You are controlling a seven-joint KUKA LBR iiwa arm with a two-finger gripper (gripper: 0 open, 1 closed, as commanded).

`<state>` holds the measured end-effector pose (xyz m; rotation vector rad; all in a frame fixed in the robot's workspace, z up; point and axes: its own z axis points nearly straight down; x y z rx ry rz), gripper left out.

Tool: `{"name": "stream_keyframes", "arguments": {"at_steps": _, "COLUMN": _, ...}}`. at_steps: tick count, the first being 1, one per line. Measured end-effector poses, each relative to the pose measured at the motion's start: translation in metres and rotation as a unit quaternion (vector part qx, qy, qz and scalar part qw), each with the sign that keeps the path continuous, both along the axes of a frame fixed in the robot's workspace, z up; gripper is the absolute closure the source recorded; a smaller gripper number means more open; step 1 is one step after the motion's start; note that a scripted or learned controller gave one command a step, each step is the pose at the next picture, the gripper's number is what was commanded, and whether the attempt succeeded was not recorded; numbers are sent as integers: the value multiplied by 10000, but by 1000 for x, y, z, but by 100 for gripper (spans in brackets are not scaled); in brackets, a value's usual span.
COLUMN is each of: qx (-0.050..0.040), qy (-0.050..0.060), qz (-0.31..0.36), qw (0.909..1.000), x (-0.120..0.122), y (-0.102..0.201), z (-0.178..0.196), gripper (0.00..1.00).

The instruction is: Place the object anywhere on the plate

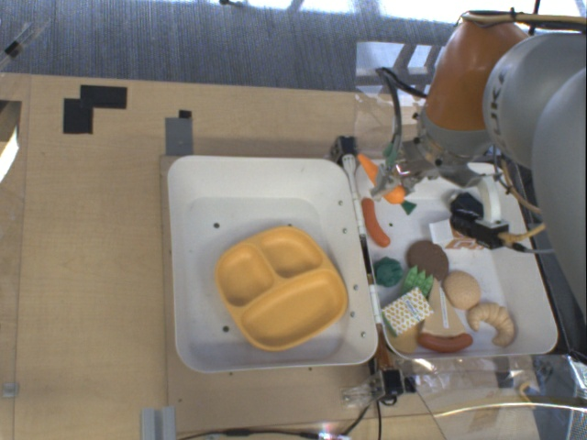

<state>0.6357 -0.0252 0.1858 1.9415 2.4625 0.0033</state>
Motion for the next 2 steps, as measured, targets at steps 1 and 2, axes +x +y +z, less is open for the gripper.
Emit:
{"name": "stream_keyframes", "arguments": {"at_steps": 1, "qx": 1, "qy": -1, "qz": -2, "qw": 10000, "x": 0, "y": 0, "z": 0, "gripper": 0}}
{"name": "stream_keyframes", "arguments": {"at_steps": 2, "qx": 1, "qy": -2, "qz": -3, "qw": 10000, "x": 0, "y": 0, "z": 0, "gripper": 0}}
